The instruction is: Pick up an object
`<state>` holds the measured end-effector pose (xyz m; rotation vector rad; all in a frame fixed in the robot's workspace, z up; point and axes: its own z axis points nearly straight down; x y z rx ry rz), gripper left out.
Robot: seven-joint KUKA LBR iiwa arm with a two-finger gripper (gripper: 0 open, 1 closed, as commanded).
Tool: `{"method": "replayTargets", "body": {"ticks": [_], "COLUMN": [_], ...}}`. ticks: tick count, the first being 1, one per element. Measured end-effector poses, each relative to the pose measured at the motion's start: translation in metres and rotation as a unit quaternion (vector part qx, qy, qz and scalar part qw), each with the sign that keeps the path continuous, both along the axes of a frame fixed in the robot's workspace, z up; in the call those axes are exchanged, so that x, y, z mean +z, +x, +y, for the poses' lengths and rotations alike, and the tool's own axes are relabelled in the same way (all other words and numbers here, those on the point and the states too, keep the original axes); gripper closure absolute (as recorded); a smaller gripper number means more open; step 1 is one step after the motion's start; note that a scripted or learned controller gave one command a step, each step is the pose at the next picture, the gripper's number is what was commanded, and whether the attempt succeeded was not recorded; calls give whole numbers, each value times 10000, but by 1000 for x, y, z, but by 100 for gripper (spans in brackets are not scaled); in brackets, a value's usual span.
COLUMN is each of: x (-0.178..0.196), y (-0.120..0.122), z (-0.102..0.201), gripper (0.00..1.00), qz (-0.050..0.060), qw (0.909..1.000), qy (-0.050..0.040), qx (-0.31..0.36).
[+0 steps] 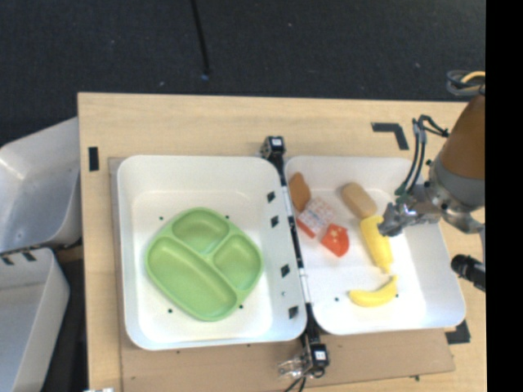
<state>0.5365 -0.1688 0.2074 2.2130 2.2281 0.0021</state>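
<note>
The right bin (425, 313) holds several toy foods. A brown sausage (300, 191) lies by the divider, a clear packet (315, 216) beside it and a red piece (335, 240) just below. A tan bread roll (357, 199) sits further right. A yellow corn-like piece (377, 243) lies upright and a banana (373, 294) lies below it. My gripper (395, 219) hangs low over the top end of the yellow piece, reaching in from the right.
The left bin (131, 317) carries a green divided plate (204, 263). A black clip (272, 146) sits at the top of the divider between the bins. The arm's orange band (467, 141) and cables rise over the right bin's far corner.
</note>
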Motion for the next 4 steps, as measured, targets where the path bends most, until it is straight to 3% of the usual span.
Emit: {"method": "replayTargets", "body": {"ticks": [2,4], "x": [3,20], "y": [11,6], "z": [112,234], "gripper": [100,100], "qz": [-1,2], "qw": [10000,10000], "qy": [6,13], "qx": [7,12]}}
